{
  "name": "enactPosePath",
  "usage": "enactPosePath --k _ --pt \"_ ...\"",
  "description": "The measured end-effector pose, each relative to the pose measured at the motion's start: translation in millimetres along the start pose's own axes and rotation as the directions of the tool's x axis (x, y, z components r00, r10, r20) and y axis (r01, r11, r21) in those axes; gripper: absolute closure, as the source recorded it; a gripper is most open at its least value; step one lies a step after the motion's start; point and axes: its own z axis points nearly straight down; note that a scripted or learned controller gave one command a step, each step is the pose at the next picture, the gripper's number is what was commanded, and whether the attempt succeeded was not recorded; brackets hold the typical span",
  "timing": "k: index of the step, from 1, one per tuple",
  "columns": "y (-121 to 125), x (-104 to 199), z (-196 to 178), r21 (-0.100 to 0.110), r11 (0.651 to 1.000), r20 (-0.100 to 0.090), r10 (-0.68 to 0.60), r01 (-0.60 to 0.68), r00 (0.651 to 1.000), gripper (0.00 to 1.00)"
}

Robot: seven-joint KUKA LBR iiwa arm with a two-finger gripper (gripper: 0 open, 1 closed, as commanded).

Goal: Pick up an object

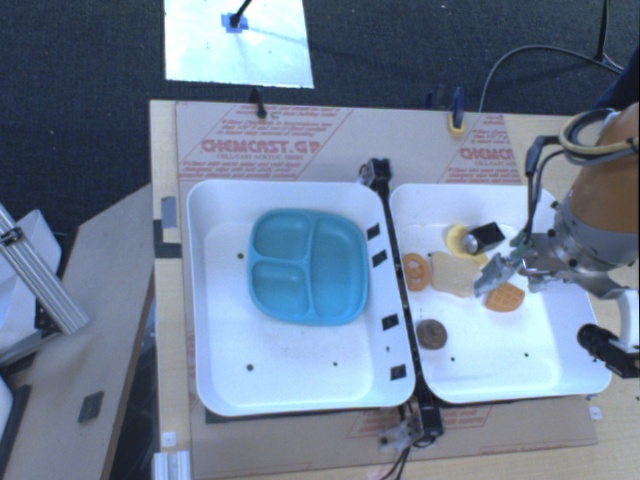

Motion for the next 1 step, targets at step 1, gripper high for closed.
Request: enactPosePath --k 1 --pt "2.3 0.2 -4.9 -0.011 1.000 0.002 -0.002 0.002 1.000 0.00"
